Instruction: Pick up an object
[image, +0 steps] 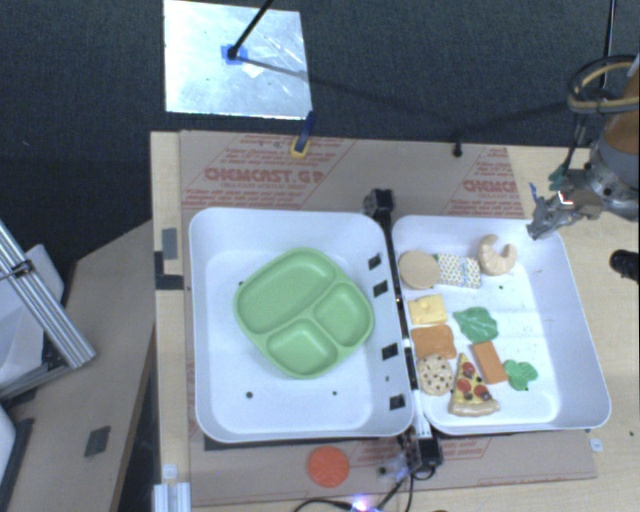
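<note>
The two-finger gripper (545, 215) hangs at the upper right, above the far right corner of the right-hand shallow white bin (578, 330); its fingers are small and blurred, so whether they are spread or pressed together cannot be told, and nothing is seen between them. The grey arm (612, 150) behind it is cut off by the right edge. Ten toy food pieces lie in this bin, all apart from the gripper: one pale curled croissant-like piece (496, 256), one blue-and-white patterned block (459, 270), one round tan disc (419, 269), one yellow cheese square (428, 309), one green leaf (476, 324), one orange toast slice (434, 342), one orange rectangular stick (489, 362), one small green floret (520, 374), one speckled round cookie (435, 375) and one pizza wedge (471, 390). The left-hand white bin (215, 400) holds one light green three-compartment plastic tray (304, 312). One orange disc (328, 466) rests on the bench in front of the bins.
</note>
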